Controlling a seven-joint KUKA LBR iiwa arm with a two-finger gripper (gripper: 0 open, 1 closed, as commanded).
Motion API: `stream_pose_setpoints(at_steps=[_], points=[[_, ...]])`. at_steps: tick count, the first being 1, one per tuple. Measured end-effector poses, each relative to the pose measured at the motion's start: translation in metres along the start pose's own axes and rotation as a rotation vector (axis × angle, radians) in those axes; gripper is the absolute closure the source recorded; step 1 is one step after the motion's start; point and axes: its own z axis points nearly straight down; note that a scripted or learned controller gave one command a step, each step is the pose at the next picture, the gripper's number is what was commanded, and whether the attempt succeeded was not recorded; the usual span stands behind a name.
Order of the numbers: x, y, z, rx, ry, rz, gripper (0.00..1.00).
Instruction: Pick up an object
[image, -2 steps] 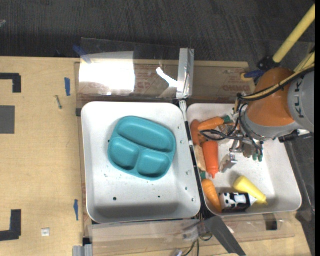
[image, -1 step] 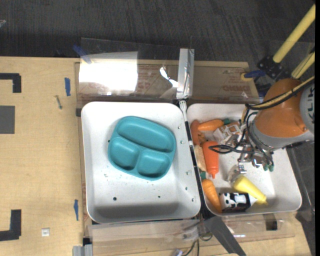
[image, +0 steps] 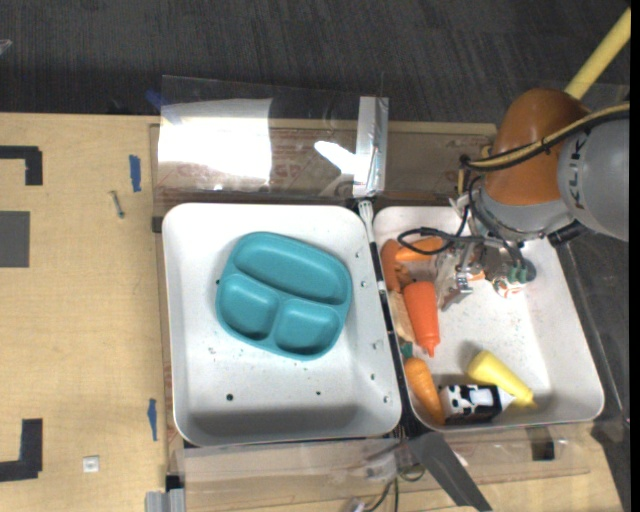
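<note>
My gripper (image: 462, 282) hangs over the upper left part of the right bin (image: 560, 330), with cables around it. Just to its left lies an orange carrot (image: 424, 314), pointing down the bin's left side. A second orange piece (image: 424, 390) lies lower along that wall. A yellow wedge (image: 500, 376) and a small black-and-white object (image: 470, 399) rest near the bin's front edge. More orange shows by the gripper at the bin's upper left (image: 412, 250). Nothing is visibly held.
The left bin (image: 190, 300) holds a teal divided tray (image: 284, 293). A clear plastic sheet (image: 270, 150) stands behind the bins. Cardboard bench surface (image: 70, 300) stretches to the left. The arm's orange band (image: 535, 140) looms over the right bin's back corner.
</note>
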Motion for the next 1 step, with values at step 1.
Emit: stream_pose_setpoints(at_steps=[1], points=[[0.0583,-0.0092,0.0058,0.006,-0.106,-0.056,0.00]])
